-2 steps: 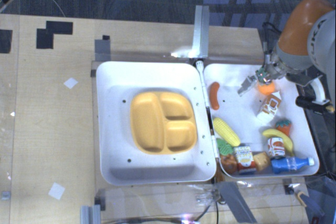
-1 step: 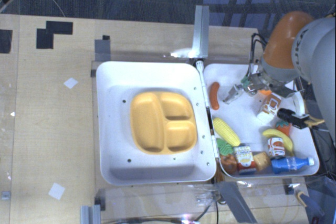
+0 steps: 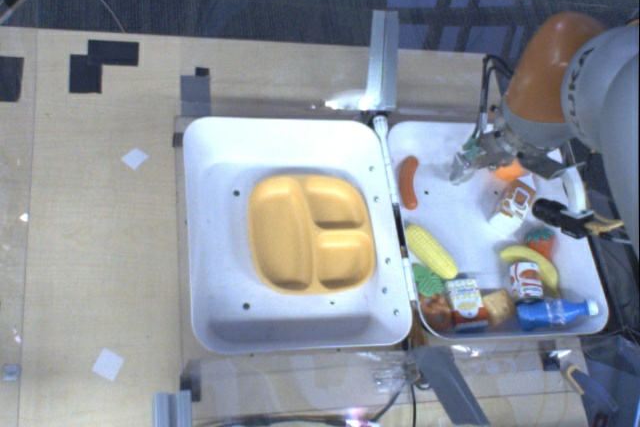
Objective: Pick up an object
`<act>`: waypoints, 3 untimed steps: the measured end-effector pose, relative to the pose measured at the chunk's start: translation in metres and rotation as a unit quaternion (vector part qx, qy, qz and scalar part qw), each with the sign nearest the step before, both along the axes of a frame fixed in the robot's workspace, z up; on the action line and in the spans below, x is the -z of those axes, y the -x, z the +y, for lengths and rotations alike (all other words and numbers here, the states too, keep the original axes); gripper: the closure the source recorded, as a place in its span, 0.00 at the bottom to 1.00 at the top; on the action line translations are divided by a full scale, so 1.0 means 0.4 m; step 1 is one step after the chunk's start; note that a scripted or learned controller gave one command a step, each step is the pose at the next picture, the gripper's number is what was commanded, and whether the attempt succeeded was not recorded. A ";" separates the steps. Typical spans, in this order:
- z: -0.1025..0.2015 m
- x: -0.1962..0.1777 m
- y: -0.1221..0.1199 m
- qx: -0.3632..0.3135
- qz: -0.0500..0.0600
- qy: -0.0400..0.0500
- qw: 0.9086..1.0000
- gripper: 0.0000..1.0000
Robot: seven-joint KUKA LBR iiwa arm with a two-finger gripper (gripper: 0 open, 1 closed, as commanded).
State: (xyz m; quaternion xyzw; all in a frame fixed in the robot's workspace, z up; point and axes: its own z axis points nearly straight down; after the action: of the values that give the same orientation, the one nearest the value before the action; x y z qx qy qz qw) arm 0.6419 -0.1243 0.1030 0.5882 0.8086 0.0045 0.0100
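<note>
My gripper (image 3: 466, 163) hangs over the back of the right bin (image 3: 450, 205), above bare white floor. An orange piece (image 3: 511, 171) lies just to its right, and a small white and orange carton (image 3: 514, 200) sits beyond that. To the gripper's left lies a red sausage (image 3: 408, 182). Nearer the front are a yellow corn cob (image 3: 431, 251), a banana (image 3: 531, 262), a red and white can (image 3: 526, 281) and a blue bottle (image 3: 556, 313). I see nothing held in the gripper.
The left bin (image 3: 215, 215) holds a yellow divided tray (image 3: 310, 232). A small box (image 3: 463, 298) and a green item (image 3: 428, 279) crowd the right bin's front left corner. A metal post (image 3: 384, 65) stands behind the wall between the bins.
</note>
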 end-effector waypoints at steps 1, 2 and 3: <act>0.058 0.035 -0.029 -0.064 0.005 0.000 0.998 1.00; 0.059 0.037 -0.028 -0.064 0.006 0.000 0.998 0.00; 0.059 0.002 -0.035 -0.066 0.001 0.001 0.998 1.00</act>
State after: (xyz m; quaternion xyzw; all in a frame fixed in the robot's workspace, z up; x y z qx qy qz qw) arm 0.6561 -0.1005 0.1022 0.5338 0.8456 0.0039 0.0094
